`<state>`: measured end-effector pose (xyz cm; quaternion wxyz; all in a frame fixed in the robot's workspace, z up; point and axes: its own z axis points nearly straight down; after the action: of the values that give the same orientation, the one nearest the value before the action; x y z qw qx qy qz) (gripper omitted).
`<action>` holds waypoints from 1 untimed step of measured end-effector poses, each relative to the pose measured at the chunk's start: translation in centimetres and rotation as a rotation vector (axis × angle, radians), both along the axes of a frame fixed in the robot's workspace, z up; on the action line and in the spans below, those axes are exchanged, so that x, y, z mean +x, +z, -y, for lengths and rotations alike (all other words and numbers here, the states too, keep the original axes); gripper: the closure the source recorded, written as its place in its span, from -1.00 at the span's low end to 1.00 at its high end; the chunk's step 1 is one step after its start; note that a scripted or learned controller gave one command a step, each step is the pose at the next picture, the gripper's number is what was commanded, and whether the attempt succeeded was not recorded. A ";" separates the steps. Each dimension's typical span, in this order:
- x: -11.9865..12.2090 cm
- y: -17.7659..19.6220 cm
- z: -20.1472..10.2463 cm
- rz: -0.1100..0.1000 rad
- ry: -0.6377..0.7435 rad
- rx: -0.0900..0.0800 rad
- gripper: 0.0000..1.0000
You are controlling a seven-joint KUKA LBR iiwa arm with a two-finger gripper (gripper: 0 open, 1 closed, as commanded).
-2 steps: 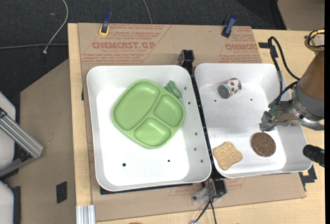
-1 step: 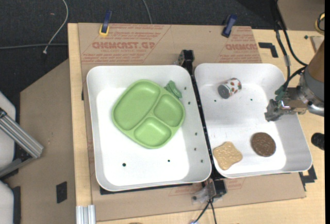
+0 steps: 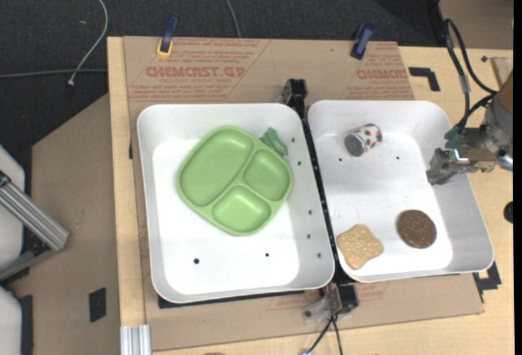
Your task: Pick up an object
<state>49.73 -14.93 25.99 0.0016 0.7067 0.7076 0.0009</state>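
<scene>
Objects are lying well apart in the right white bin (image 3: 457, 264): nearest, a tan square cracker (image 3: 360, 246) and a round brown cookie (image 3: 417, 228), farther back a small spotted cup (image 3: 363, 139) tipped over. Open floor is leaving room between them. The gripper (image 3: 444, 166) is hovering at the bin's right rim; its state is impossible to tell.

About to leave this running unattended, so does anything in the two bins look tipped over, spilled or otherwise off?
One thing: the small cup in the right bin lies on its side. The green divided plate in the left bin sits flat but askew. The cracker and brown cookie lie flat. Nothing spilled.
</scene>
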 end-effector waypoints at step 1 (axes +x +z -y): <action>-0.4 -1.3 -6.1 -0.007 0.005 0.005 1.00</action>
<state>49.33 -8.86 24.72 -0.0025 0.7049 0.7093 0.0001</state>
